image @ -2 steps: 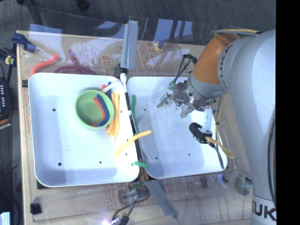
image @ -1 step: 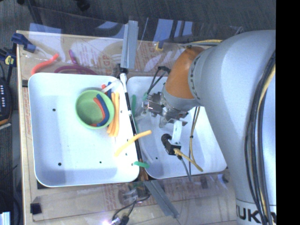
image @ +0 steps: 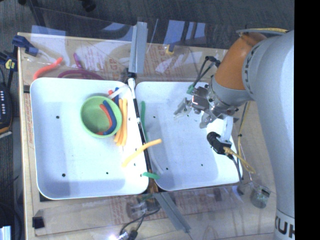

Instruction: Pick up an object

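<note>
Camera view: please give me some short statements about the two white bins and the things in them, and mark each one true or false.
1. The round green bowl sits in the left white bin. True.
2. The long yellow strip lies wholly inside the right white bin. False: it lies across the divide between the bins, mostly in the left one.
3. The gripper is above the right bin. True.
4. The green bowl holds nothing. False: curved red and blue pieces lie in it.
5. The arm's orange band is over the left bin. False: it is on the right side.
</note>
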`<action>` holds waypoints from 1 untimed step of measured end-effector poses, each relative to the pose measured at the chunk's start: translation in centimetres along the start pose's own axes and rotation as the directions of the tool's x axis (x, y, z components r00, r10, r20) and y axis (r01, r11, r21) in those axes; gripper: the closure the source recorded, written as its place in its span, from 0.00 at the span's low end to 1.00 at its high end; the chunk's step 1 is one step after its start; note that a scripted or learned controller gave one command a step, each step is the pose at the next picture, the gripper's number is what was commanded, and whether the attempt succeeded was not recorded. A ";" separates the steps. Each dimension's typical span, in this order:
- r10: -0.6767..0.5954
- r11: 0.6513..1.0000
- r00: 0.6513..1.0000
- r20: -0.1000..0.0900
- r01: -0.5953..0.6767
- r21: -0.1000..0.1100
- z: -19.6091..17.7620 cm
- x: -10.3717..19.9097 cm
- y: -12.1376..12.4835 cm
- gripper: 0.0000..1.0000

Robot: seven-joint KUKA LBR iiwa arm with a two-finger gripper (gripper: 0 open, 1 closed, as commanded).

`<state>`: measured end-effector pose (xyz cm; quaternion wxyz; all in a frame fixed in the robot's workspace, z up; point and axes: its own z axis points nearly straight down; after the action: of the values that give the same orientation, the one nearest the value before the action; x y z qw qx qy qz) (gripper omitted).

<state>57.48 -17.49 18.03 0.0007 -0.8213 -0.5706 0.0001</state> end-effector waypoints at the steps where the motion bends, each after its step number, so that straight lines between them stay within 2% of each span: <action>1: 0.084 0.996 0.996 0.003 -0.084 0.003 5.9 8.0 -2.7 0.00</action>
<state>57.74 -9.05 12.18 0.0008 -0.8446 -0.5354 0.0023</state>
